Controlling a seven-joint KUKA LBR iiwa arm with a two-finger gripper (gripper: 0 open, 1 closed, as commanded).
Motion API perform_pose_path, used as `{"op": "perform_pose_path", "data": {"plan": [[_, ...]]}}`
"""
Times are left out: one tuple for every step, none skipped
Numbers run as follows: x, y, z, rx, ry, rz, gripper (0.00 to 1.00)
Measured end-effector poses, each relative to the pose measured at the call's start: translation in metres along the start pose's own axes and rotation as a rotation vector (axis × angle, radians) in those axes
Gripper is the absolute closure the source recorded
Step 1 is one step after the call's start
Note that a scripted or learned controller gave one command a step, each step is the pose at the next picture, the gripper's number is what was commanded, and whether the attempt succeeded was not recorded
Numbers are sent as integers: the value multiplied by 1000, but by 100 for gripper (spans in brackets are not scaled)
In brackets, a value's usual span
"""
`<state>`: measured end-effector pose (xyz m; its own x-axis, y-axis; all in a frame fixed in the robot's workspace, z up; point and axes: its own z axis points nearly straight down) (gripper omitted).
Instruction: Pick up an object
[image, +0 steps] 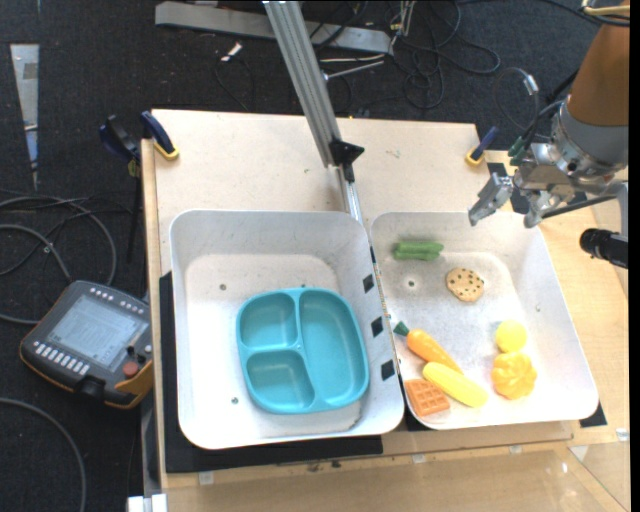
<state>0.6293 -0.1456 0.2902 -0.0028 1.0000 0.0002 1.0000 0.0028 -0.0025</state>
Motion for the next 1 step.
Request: {"op": "perform_pose_path", "data": {"plan": [[0,0,0,0,0,0,0]]}}
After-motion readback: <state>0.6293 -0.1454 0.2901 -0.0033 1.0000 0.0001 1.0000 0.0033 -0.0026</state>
